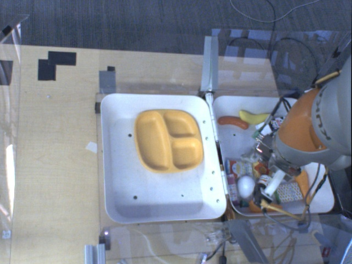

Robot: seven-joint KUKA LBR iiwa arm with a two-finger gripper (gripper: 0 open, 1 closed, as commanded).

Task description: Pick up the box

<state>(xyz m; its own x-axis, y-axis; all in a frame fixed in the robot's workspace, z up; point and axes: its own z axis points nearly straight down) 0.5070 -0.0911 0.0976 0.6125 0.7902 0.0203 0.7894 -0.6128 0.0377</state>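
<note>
Orange-banded arm [300, 131] w/ gripper [269, 188] over cluttered right bin [327, 199].

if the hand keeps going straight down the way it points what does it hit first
Probably the clutter in the right bin. The hand points down and left toward the white egg-like object and the small items beside it, though depth is unclear from this view.

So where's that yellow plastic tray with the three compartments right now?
The yellow three-compartment plastic tray lies in the left white bin, towards its upper middle, across the divider from the cluttered right white bin.
</note>
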